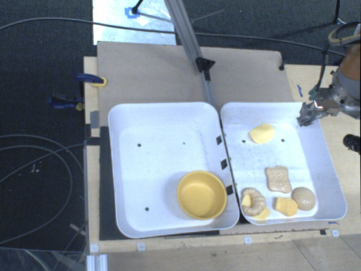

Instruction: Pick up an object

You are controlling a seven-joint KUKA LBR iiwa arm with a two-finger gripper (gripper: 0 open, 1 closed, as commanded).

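Observation:
The right bin (327, 168) holds a pale yellow lump (262, 133) near its back, a tan cracker-like square (278, 179), a beige round piece (303, 198), a yellow ridged piece (286, 206) and a cream ring-shaped pastry (253, 201) at its front. A yellow bowl (201, 194) sits upright in the front right of the left bin (130, 151). My gripper (307, 116) hovers over the right bin's back right corner, to the right of the pale yellow lump and apart from it. Nothing shows between its fingers.
A slanted grey pole (183, 24) with a black clamp (204, 64) crosses the bench behind the bins. Blue and yellow clamps (90, 81) sit at the bench's left edge. Cables (34, 168) loop on the dark floor to the left.

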